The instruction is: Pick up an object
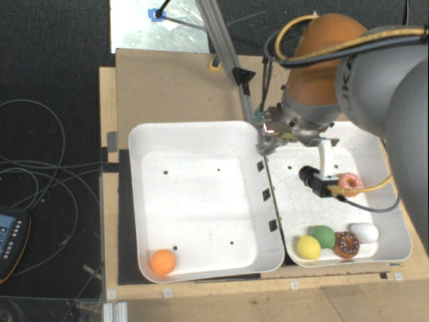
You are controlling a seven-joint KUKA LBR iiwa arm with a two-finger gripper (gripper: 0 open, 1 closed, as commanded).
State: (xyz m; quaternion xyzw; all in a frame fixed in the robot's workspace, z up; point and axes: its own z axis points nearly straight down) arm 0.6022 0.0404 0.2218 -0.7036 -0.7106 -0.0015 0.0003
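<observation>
Hovering above the right-hand bin [298, 210], the end effector [295, 134] seems mid-approach; spread or pressed together, I cannot tell. Next, it should descend onto the nearby pink doughnut [350, 182].

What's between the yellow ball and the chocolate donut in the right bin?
A green ball, just behind the line from yellow ball to chocolate donut, seen in the camera view.
</observation>
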